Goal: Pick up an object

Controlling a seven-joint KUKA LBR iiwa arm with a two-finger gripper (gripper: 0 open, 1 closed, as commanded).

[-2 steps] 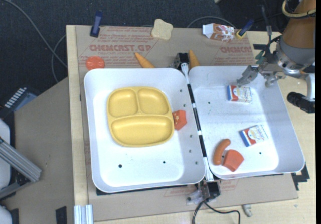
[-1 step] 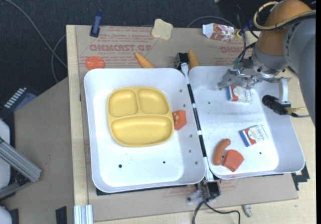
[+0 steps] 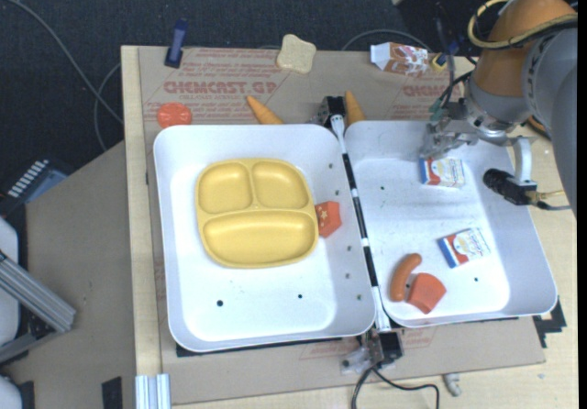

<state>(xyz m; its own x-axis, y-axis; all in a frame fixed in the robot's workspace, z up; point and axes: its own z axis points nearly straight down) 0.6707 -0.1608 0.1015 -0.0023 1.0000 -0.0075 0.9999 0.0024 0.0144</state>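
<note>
Small carton [image 3: 444,171] in right bin [image 3: 514,288], arm bent down over it, fingers [image 3: 447,134] state unclear

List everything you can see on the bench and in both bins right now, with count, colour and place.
Bins: 2, white, side by side, left bin and right bin.
Divided plate: 1, yellow, middle of left bin.
Small block: 1, orange-red, left bin, against the plate's right edge.
Small cartons: 2, white with red and blue print, right bin; one beneath the gripper, one lower right.
Sausage: 1, orange-brown, right bin's near part.
Red piece: 1, touching the sausage.
Bread slice: 1, tan, on the board behind the bins.
Carrot: 1, orange, behind left bin.
Gripper: 1, grey, over the upper carton.
</note>
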